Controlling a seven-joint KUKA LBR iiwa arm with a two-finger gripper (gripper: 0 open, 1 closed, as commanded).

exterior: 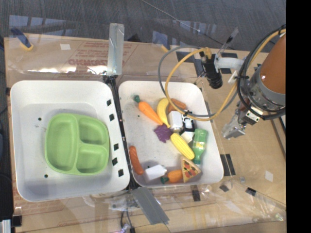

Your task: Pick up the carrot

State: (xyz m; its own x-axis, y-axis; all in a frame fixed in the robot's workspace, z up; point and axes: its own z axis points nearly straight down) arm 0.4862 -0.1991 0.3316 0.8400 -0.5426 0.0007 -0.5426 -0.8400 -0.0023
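1. The gripper [236, 128] hangs over the worktop [252, 169], outside the right bin [127, 130]; whether its jaws are parted cannot be told.
2. The carrot [147, 110] lies well left of the jaws, near the bin's far-left corner.
3. Risk: a banana [162, 111] and a purple piece [163, 133] crowd its tip, so a closing grip may catch them or slip.
4. Count: two white bins, one green plate [77, 143], one banana, one corn cob [182, 146], one pizza slice [190, 169].

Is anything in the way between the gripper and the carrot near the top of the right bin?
The gripper sits outside the right bin, off its right wall. The carrot lies exposed at upper left, but the banana, corn and green bottle lie between them. From above, nothing covers it.
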